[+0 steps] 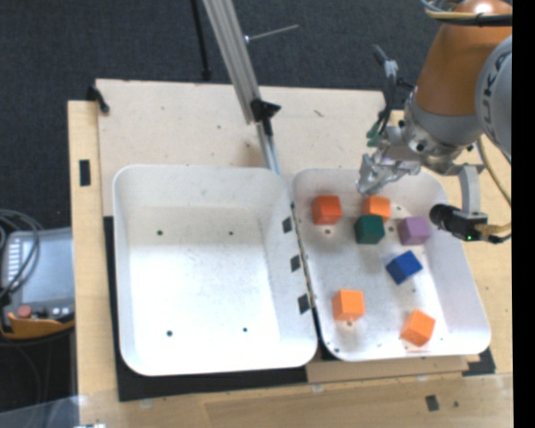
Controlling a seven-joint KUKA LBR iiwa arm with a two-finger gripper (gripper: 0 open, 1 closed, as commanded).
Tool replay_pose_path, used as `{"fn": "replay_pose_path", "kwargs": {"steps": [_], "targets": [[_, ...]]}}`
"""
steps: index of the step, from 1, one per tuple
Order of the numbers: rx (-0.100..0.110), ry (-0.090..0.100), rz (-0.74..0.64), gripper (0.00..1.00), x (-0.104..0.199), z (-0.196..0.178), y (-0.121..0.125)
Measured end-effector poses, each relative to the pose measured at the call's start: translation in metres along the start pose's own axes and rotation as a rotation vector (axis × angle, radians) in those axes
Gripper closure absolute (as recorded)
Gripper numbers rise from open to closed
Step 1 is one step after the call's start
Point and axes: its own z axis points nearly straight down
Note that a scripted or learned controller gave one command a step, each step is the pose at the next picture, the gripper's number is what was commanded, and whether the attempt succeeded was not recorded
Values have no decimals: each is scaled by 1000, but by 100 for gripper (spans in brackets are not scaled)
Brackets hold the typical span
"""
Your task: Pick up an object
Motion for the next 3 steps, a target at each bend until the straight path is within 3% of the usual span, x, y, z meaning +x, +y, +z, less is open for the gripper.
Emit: {"fn": "replay_pose_path", "kwargs": {"steps": [2, 3], "targets": [[4, 1, 0, 100, 99, 20, 13], [0, 2, -1, 100, 147, 17, 40]]}}
